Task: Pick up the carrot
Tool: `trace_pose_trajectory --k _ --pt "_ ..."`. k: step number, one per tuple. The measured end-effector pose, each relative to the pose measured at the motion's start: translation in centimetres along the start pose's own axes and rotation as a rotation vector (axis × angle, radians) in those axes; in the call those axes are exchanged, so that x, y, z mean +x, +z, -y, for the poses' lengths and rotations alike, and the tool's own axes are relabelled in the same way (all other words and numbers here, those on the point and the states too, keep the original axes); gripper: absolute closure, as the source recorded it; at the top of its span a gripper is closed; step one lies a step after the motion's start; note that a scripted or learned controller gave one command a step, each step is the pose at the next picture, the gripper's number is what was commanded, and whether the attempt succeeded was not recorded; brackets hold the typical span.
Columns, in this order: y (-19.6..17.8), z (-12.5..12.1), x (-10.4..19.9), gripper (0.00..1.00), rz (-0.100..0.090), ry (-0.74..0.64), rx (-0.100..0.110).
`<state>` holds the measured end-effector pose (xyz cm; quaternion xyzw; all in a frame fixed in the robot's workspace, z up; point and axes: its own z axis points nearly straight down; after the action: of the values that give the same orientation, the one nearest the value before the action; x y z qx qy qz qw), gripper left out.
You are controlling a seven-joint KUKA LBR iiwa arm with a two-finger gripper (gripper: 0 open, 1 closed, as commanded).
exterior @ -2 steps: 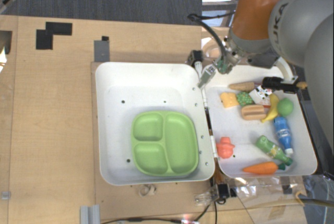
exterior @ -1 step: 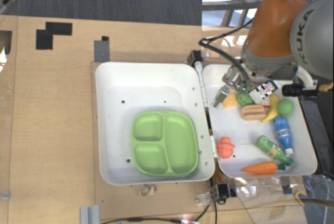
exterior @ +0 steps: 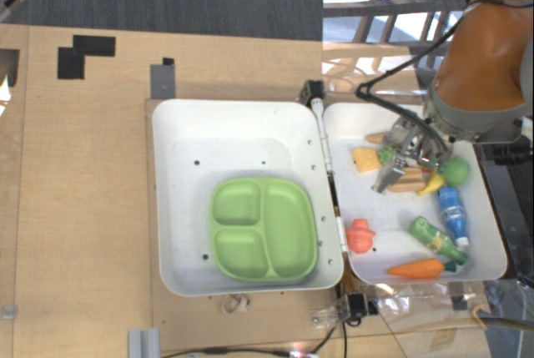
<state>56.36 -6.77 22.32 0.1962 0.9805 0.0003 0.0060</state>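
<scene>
We start well to the left of the end effector, where the left bin point(exterior: 242, 118) sits on the table point(exterior: 75, 206) and holds a green divided plate point(exterior: 264, 228) in its near half. Nearer the end effector, the right bin point(exterior: 350, 118) begins. A small red-orange toy point(exterior: 360, 236) lies below and to the left of the end effector, near the bin's left wall. A yellow-orange block point(exterior: 365, 159) lies just to its left. The end effector point(exterior: 400, 167) hangs over the upper middle of the right bin, low above a wooden stick-like piece point(exterior: 406, 187); we cannot tell how far apart its fingers stand or whether anything is between them. The carrot point(exterior: 417, 269) lies well below it, along the bin's near edge, apart from it. A green bottle point(exterior: 435, 235) lies tilted just above the carrot. To the right of the end effector we see a yellow piece point(exterior: 432, 184), a green ball point(exterior: 455, 172) and, below them, a blue bottle point(exterior: 451, 214).
</scene>
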Motion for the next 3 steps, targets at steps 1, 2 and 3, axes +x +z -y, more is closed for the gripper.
trace_pose_trajectory --k 1,2,3 --pt "3.7 -1.3 -1.7 0.0 -0.004 -0.098 -0.001" --pt "11.1 0.9 -3.9 0.0 -0.003 -0.152 0.0" --pt "-0.9 0.0 -8.5 0.0 0.013 -0.167 -0.004"
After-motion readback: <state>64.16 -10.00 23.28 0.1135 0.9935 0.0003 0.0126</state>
